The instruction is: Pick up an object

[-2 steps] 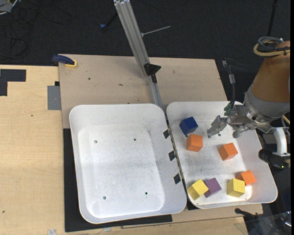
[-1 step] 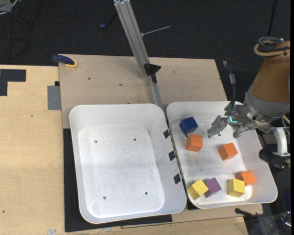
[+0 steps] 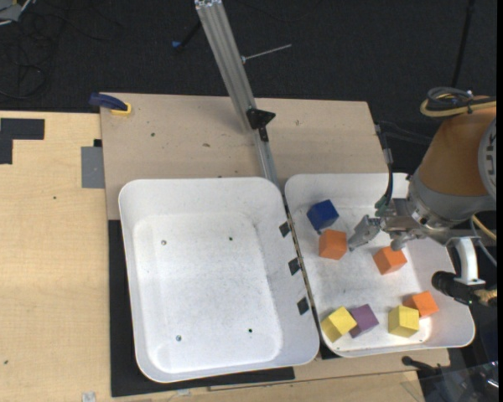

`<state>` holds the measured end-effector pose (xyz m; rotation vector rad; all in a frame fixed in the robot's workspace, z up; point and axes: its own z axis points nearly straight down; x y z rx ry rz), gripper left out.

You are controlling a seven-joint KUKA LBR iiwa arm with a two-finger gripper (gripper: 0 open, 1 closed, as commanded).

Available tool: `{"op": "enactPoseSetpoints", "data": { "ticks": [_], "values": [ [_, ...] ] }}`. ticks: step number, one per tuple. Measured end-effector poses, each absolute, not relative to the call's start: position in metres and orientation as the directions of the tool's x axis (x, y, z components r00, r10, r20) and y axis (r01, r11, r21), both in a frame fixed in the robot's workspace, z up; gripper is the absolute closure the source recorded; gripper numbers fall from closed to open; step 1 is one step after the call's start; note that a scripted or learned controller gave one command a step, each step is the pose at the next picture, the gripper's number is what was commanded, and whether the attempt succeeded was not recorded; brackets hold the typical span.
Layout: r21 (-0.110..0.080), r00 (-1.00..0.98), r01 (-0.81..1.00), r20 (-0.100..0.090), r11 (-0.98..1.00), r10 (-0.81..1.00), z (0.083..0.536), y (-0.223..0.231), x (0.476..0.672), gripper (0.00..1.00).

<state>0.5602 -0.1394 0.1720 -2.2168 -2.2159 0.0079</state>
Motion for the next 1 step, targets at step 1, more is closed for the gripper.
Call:
{"op": "enactPoseSetpoints", "data": {
  "ticks": [1],
  "values": [
    [-0.009, 0.002, 1.000, 0.002, -0.002, 1.000, 0.1247, -0.1312, 0.5557, 0.00]
  ]
}}
